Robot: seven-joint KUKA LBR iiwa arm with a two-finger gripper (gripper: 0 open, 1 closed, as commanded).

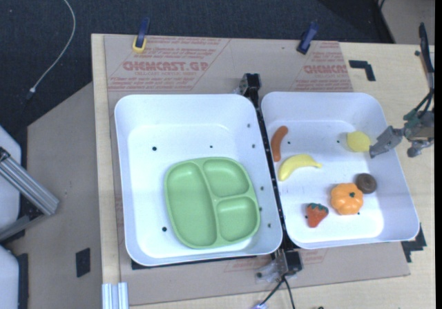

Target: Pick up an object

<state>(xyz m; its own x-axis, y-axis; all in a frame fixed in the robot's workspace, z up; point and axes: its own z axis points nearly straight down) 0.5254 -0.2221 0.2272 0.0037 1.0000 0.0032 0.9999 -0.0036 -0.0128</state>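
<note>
Tool [384, 143] at right bin's [394, 228] right rim beside lemon [358, 140], probably lining up a grab; can't tell its state.

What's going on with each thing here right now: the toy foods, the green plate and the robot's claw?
Sausage: lying loose in the right bin, near its left wall.
Banana: lying loose.
Lemon: lying beside the gripper, not lifted.
Pumpkin: upright, touching the brown piece.
Strawberry: lying loose.
Green plate: flat in the left bin.
</note>
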